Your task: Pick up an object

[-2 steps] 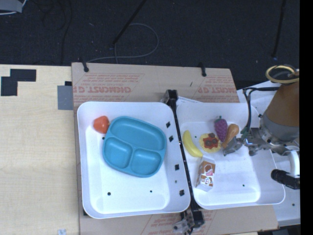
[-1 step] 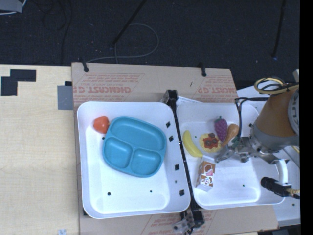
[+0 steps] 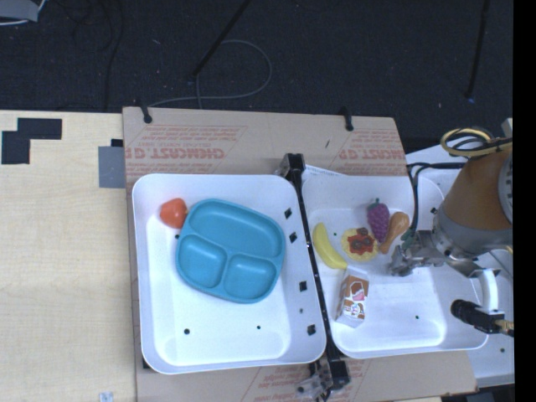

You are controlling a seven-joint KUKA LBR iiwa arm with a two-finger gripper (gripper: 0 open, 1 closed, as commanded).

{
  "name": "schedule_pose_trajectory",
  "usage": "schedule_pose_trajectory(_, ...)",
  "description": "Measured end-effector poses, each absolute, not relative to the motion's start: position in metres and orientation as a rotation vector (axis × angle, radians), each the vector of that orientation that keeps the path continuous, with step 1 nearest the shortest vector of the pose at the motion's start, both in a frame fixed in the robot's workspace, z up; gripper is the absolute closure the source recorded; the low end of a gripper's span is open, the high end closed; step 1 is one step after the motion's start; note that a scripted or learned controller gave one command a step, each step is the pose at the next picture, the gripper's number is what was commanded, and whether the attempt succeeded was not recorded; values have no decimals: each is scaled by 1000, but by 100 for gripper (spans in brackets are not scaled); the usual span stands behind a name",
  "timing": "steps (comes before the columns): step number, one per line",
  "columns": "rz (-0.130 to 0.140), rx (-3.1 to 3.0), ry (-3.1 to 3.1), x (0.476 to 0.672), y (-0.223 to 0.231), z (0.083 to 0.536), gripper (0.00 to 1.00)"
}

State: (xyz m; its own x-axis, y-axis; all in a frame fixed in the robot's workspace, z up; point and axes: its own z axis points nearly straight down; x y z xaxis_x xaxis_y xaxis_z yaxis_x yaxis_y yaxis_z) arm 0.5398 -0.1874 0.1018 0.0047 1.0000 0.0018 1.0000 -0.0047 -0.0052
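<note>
My gripper (image 3: 404,262) hangs low in the right bin (image 3: 419,329), just right of a small cluster of toy food. That cluster holds a yellow banana (image 3: 327,247), a yellow slice with red spots (image 3: 360,244), a purple grape bunch (image 3: 378,219) and an orange-brown piece (image 3: 395,227). A small carton (image 3: 353,299) lies in front of them. The grey metal of the gripper blurs together, so its fingers' stance is unclear. Nothing shows between them.
The left bin (image 3: 159,325) holds a blue three-compartment plate (image 3: 230,249) and a red-orange tomato (image 3: 173,213) at its back left. A black divider (image 3: 306,266) separates the bins. The arm's orange band (image 3: 476,195) and cables stand at the right.
</note>
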Motion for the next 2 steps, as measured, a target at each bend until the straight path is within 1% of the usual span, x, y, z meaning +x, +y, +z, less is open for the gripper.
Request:
schedule_pose_trajectory(1, -2, -2223, -2222, 534, -183, 161, 100)
schedule_pose_trajectory(2, -2, -2222, -2225, 533, -185, 224, 100)
